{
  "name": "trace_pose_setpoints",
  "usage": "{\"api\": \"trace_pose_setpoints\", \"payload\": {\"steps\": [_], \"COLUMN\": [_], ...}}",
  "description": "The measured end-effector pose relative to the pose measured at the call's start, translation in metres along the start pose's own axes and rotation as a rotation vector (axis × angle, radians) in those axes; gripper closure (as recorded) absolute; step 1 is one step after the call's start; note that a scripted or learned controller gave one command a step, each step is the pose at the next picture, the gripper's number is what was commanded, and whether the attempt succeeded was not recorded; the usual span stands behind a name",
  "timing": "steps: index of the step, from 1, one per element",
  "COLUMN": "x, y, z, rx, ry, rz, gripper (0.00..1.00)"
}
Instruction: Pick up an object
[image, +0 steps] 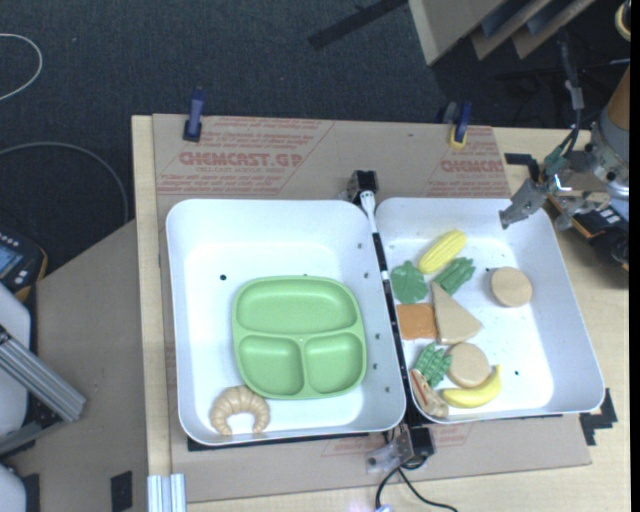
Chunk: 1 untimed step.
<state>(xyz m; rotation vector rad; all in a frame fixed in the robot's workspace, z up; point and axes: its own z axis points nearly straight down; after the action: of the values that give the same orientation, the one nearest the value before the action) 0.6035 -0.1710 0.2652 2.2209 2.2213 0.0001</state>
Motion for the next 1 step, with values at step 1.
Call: {"api": "trace_pose_setpoints", "payload": {"steps": [1], "x": [0.0360], "y": [0.0114], "z": [0.1799], "rx": [0.010], "ry": [0.004], "rz": [-0.003], "gripper": [0.00]}}
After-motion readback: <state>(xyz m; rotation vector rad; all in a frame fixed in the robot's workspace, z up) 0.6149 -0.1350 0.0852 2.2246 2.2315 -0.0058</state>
